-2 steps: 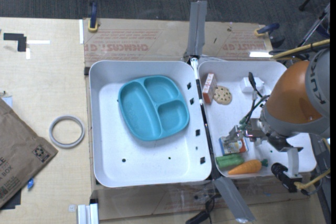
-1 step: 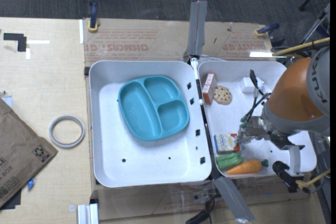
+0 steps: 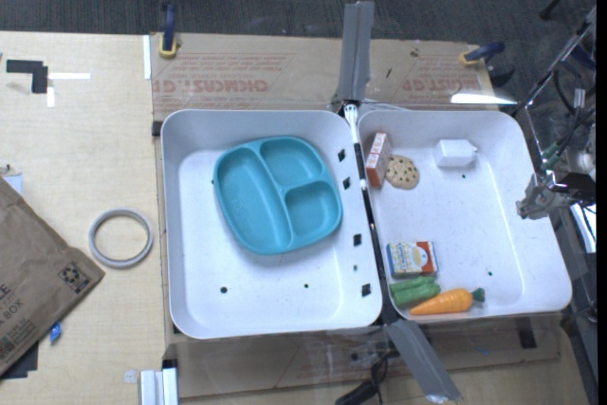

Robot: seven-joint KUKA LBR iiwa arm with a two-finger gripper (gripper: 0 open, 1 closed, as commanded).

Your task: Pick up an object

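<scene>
White plastic bins sit side by side on the bench (image 3: 85, 166), seen from the fixed overhead camera, their shared rims meeting at a central divider. The left bin (image 3: 190, 299) holds one thing, a blue three-compartment plate (image 3: 277, 194), lying flat near its middle.

The right bin (image 3: 503, 232) carries the candidates for picking. A small red carton (image 3: 377, 158) stands against the divider wall, with a chocolate-chip cookie (image 3: 402, 172) touching or just beside it. A white block (image 3: 456, 152) lies apart toward the far side. Along the near wall a small printed box (image 3: 412, 258) sits just above a green vegetable (image 3: 414, 289), which lies touching an orange carrot (image 3: 444, 301). That clustering against walls and corners looks like the result of items sliding down the shallow slopes, and it would likely make those pieces harder to approach than the white block in open floor.

At the right bin's outer rim the claw (image 3: 539, 201) hangs among cables, outside the pile and above nothing in particular; whether it is open or closed cannot be told at this size, and nothing can be seen in its grip. The pick appears not yet begun.

Outside the bins, a tape ring (image 3: 120, 236) and a cardboard box (image 3: 33, 285) rest on the bench at left.
</scene>
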